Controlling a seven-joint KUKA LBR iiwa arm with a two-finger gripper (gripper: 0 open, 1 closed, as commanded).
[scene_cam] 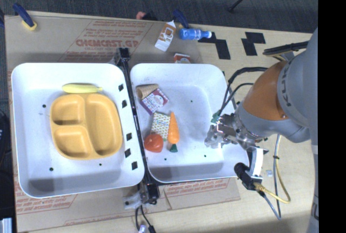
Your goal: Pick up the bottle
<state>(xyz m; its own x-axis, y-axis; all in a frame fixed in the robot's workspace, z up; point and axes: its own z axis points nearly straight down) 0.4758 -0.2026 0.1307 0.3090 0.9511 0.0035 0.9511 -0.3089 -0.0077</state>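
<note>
Bench stock, counted. 2 white bins side by side: left bin [27,134], right bin [184,72].

Left bin: 1 yellow divided plate [86,124] with 3 compartments; 1 banana [82,88] just beyond the plate's far edge.

Right bin: 1 tomato [153,142], 1 carrot [173,129] (green top toward the near wall), 1 patterned packet [160,122] beside the carrot, 1 cone-shaped item [146,90] and 1 maroon packet [155,101], the last 2 hard to identify.

Outside the bins, on the bench past the right bin's far wall: 1 blue bottle [190,34] lying on its side, 1 small carton [165,36] to its left, 1 further small item [181,57] at the bin's rim, half hidden.

1 gripper [216,135] over the right bin's right side, well apart from the bottle; whether its fingers are spread or closed cannot be told, and nothing is seen between them.
</note>
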